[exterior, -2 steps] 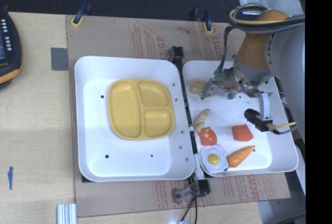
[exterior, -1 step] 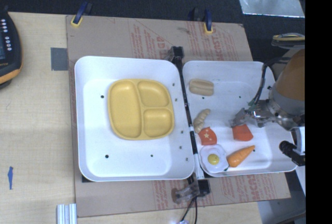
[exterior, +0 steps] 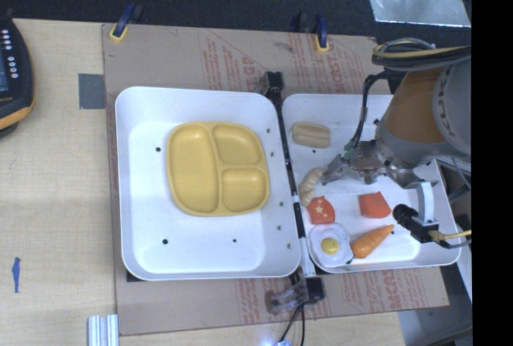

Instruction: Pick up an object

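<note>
Reaching in from the right of the camera view, the grey arm with its orange band hangs over the right bin, and its gripper sits low in the upper middle of that bin. Whether the gripper is open or closed cannot be told from this slanted angle, and nothing can be seen held by it.

Several toy foods lie in the right bin. A tan bread roll rests near the bin's top left corner, apart from the gripper. A pale curved piece lies just left of and below the gripper, close to the bin's left wall; what it is cannot be made out. Below it sits a red strawberry-like piece, and to the right of that a small orange-red block. Along the bottom edge a fried egg lies in the lower left corner, with an orange carrot just beside it on the right, tilted up toward the right.

The left bin carries a yellow divided plate with three compartments, lying flat near the bin's centre.

Both bins rest side by side on a brown board that is clamped to the wooden worktop. A dark handheld controller lies at the left edge of the worktop.
</note>
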`<state>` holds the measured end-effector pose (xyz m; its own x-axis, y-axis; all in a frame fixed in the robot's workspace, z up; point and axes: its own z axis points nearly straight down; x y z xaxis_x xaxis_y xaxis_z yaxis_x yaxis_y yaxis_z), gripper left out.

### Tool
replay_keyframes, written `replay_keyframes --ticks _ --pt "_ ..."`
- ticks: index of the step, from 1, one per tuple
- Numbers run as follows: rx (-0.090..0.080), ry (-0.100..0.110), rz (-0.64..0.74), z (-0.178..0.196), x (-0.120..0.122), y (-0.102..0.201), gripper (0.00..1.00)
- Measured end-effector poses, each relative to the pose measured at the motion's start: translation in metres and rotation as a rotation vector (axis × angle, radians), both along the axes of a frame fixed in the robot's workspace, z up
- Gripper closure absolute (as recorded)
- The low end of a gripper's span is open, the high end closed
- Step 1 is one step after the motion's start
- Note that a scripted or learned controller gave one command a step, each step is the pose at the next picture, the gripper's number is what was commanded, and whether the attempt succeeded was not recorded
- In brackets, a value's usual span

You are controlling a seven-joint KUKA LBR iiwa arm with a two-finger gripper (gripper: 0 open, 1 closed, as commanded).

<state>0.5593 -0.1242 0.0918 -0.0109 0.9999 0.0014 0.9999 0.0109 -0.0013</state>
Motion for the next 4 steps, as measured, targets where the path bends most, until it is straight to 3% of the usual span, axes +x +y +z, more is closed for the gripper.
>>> replay_keyframes --ticks 1,2,3,4 --pt "-0.002 0.003 -0.016 0.051 -0.070 -0.075 0.00" --pt "0.004 0.007 -0.001 -0.003 -0.067 -0.013 0.00" --pt "-0.001 0.003 -0.006 0.010 -0.066 -0.018 1.00" --pt "0.003 -0.013 0.007 0.106 0.009 0.092 1.00"
